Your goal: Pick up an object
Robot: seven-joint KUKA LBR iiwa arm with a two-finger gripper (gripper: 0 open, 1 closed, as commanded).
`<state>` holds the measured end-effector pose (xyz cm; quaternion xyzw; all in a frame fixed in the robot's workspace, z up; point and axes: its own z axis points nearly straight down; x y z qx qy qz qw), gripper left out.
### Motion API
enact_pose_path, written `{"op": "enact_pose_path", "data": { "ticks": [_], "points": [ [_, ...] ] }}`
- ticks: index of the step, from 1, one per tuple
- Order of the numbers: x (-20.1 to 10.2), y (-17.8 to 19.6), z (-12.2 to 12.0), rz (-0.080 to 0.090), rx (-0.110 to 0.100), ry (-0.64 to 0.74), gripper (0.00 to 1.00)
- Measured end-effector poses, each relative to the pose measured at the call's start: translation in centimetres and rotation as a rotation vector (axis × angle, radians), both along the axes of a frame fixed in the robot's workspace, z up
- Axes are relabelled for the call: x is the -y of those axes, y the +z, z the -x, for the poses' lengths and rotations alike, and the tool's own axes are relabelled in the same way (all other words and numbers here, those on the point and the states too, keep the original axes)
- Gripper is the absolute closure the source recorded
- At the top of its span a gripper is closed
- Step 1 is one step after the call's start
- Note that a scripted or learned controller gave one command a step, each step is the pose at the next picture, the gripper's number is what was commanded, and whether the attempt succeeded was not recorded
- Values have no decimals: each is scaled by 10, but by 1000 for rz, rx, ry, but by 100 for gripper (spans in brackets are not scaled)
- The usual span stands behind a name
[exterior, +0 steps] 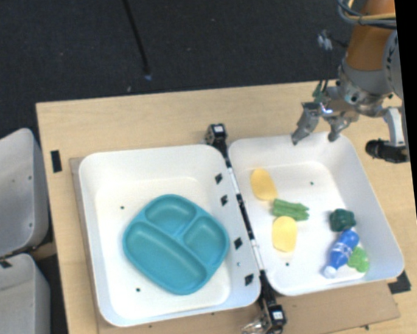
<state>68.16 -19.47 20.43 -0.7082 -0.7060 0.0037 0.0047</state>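
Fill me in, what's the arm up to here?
A pick attempt, nothing grabbed yet. The gripper is open and holds nothing, hovering over the far edge of the right bin. That bin holds two yellow pieces, a green piece, a dark green item and a blue bottle. The left bin has a teal divided plate.

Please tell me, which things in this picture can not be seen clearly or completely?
- Arm: the right edge of the camera view cuts it off above the orange band.
- Dark green object in the right bin: too small and blurred to identify.
- Blue and white object: its lower end meets a light green piece; touching or overlapping is unclear.
- End effector: empty, above the bin's far rim; its height is unclear.
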Motion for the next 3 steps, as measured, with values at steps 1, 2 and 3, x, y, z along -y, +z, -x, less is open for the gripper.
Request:
{"op": "enact_pose_path", "data": {
  "ticks": [1, 2, 3],
  "points": [
    [-1, 11, -3, 3, 14, 3, 0],
    [-5, -46, -6, 5, 14, 7, 0],
    [-4, -93, -7, 5, 16, 10, 0]
  ]
}}
